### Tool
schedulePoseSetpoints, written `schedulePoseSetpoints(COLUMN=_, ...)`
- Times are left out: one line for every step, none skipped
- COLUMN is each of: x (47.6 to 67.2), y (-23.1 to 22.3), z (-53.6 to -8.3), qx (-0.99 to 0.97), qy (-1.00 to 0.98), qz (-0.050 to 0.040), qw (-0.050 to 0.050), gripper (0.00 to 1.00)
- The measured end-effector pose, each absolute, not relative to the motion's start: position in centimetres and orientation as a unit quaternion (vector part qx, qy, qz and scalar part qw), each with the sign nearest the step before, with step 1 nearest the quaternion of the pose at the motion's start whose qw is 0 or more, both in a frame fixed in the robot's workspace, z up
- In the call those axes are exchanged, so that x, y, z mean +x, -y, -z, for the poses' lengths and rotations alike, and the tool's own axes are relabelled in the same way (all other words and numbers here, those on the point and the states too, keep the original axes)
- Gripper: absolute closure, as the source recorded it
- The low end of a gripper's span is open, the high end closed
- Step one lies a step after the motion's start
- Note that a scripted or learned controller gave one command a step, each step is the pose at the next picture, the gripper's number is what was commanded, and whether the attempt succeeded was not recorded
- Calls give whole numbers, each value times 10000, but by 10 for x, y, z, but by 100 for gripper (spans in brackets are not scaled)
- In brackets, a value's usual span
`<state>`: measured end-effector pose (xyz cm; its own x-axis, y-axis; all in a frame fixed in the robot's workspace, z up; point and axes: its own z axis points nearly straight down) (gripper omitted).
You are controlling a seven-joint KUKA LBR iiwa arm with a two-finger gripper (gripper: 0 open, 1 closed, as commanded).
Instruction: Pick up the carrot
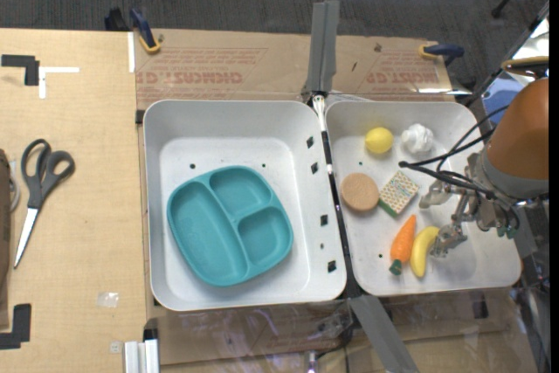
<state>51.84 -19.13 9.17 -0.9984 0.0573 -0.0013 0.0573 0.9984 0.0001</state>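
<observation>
Inside the right bin: carrot (403,240), orange with a green stem end, lying tilted on the near part of the floor, stem end pointing near and a little left.
Carrot's neighbours: banana (423,251) just beside it on the right, roughly parallel; a patterned square sponge (398,192) just beyond its far tip; a round tan disc (359,192) to the far left of it.
Far part of right bin: yellow lemon (379,141) and a crumpled white object (418,138), side by side and apart from the carrot.
Right bin (489,275): shallow, white, its left wall touching the left bin.
Left bin (175,135): shallow, white, holding a teal plate (229,225) with three compartments, set at a slant.
Arm: reaches in from the right, orange band (527,135) over the right bin's right edge, black cables running left from it.
Gripper (447,242): low over the right bin, just to the right of the banana and near the carrot; nothing shows between its fingers; whether they are spread or closed I cannot tell.
Counter (79,275): light wood, left of the bins, with grey-handled scissors (37,188) lying on it well apart from the bins.
Behind the bins: brown cardboard sheet (227,70) held by blue clamps.
</observation>
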Motion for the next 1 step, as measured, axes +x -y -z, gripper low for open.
schedulePoseSetpoints(x=520, y=190, z=-101, qx=264, qy=-9996, qz=4, qw=19, gripper=100)
